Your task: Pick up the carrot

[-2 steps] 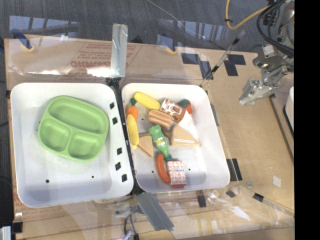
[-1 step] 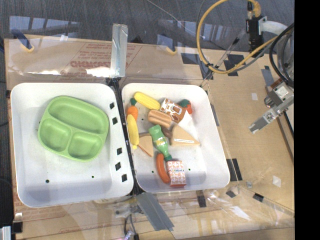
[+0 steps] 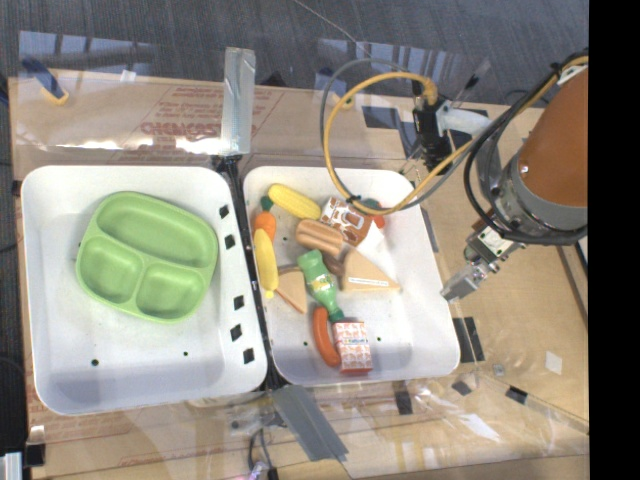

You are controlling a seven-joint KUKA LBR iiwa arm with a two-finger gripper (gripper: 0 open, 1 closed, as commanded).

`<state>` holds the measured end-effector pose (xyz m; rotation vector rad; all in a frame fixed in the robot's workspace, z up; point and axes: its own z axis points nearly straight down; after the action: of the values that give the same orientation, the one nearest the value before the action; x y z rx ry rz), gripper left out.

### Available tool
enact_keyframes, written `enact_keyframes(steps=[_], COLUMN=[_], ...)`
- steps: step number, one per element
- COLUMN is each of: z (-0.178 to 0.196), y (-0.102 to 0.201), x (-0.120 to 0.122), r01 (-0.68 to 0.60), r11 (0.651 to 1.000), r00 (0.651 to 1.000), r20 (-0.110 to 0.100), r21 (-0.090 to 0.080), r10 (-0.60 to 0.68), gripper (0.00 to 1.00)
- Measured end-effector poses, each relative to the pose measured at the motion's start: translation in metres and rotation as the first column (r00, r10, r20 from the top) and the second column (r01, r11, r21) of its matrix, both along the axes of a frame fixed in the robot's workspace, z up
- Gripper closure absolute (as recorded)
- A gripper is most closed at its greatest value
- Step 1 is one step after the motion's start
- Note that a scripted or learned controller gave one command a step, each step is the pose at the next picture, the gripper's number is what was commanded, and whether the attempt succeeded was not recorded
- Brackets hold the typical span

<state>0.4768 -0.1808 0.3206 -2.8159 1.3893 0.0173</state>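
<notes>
The carrot [image 3: 264,224], a small orange piece with a green top, lies at the far left edge of the right bin [image 3: 425,313], between a corn cob [image 3: 293,202] and a yellow banana [image 3: 266,260]. My gripper [image 3: 462,285] hangs just beyond the right bin's right rim, well to the right of the carrot and apart from every item. Nothing shows between its fingers. The arm's orange band [image 3: 558,143] rises above it at the right edge.
The right bin also holds a green bottle [image 3: 320,280], a hot dog [image 3: 321,234], a cheese wedge [image 3: 366,276], a red-orange sausage [image 3: 323,335], and small cartons [image 3: 352,347]. A green divided plate [image 3: 147,256] sits in the left bin [image 3: 50,348]. Yellow and black cables [image 3: 345,78] loop over the right bin's far rim.
</notes>
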Motion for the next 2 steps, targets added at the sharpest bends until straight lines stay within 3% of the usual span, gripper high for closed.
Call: enact_keyframes(steps=[1, 2], z=[0.057, 0.019], y=[-0.020, -0.019], x=[0.038, 0.073], r01=[-0.165, -0.467], r11=[0.986, 0.885], r00=[0.986, 0.884], r20=[0.013, 0.015], r21=[-0.004, -0.003], r10=[0.165, 0.467], gripper=[1.00, 1.00])
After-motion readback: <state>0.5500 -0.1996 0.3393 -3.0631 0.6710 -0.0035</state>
